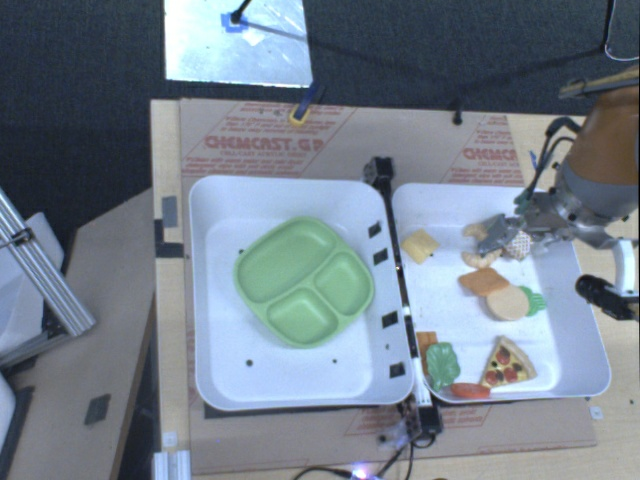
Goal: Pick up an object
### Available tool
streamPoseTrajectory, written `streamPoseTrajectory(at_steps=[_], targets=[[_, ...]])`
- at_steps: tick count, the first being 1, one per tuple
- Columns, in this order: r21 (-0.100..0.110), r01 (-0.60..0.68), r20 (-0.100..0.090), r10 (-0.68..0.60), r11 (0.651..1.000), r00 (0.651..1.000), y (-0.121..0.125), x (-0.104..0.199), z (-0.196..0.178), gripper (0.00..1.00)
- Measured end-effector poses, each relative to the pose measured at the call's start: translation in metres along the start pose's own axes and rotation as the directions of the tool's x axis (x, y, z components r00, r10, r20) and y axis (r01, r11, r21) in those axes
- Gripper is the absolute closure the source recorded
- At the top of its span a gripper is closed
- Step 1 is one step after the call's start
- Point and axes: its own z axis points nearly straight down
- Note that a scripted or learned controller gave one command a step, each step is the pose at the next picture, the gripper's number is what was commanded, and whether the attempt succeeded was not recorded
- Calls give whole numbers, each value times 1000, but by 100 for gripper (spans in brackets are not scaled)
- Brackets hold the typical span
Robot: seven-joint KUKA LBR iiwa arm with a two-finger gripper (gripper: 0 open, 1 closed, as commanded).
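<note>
from the camera view, you had the tool (497, 234) low in the right bin (590, 368), its tips beside a tan piece (480, 259); whether it gripped anything, you couldn't tell. a green tray (304, 281) lay in the left bin (215, 368).

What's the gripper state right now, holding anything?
Gripper: over the right bin, at the toy food near its upper edge; open or closed, and any hold, cannot be told.
</note>
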Motion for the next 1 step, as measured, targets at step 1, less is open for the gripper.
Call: streamPoseTrajectory(at_steps=[1], targets=[[-11,2,2,-2,1000,1000,3,0,-6,0]])
